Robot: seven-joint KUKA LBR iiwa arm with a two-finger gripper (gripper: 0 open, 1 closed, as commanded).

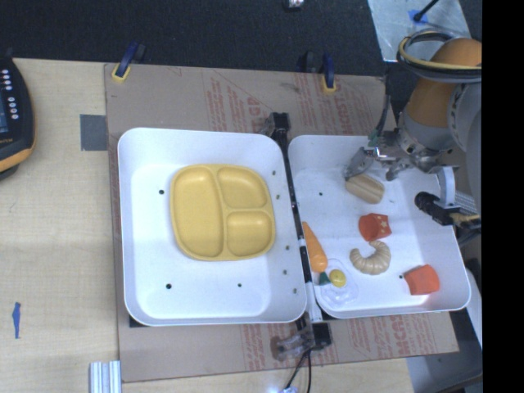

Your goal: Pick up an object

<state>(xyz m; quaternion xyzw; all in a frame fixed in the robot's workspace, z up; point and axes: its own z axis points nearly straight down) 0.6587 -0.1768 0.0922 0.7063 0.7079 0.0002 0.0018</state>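
Observation:
The right bin (327, 164) holds a tan bread roll (365, 188), a red piece (375, 226), a croissant (372, 259), an orange-red block (422, 280), a carrot (313, 246) on the left rim and a small green and yellow item (335, 279). My gripper (376, 161) reaches in from the right and hangs just above the bread roll, at the back of the right bin. Its fingers (357, 165) stand spread, with nothing between them.
A yellow divided plate (222, 211) lies in the left bin (147, 285). Clamps (327, 70) hold the cardboard at the back edge. A black and orange pendant (12, 113) lies at the far left.

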